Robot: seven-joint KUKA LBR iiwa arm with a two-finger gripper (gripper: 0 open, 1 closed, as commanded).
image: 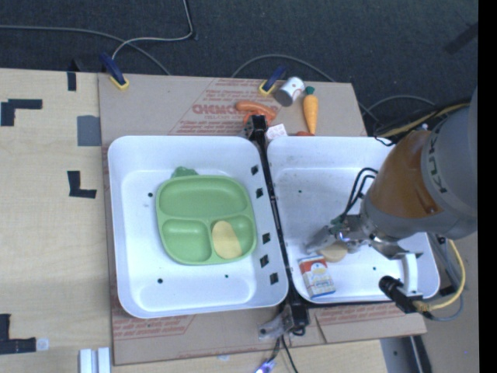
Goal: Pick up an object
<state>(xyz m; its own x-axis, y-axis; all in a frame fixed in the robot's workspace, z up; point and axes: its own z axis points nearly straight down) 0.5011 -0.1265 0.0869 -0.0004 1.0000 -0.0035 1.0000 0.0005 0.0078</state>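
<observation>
Camera view: carton [318, 277] beside pincer [335, 243].

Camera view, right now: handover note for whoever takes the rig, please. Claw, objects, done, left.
Claw: low in the right bin, down over a small tan object; too blurred to tell whether it grips it.
Objects: small carton lies at the right bin's front edge, just beside the claw. Left bin holds a green divided plate with a yellow piece in its front right compartment. A toy carrot lies on the cardboard behind the bins.
Done: arm is down at the tan object.
Left: confirm a grasp and lift; no object shows as raised yet.
</observation>
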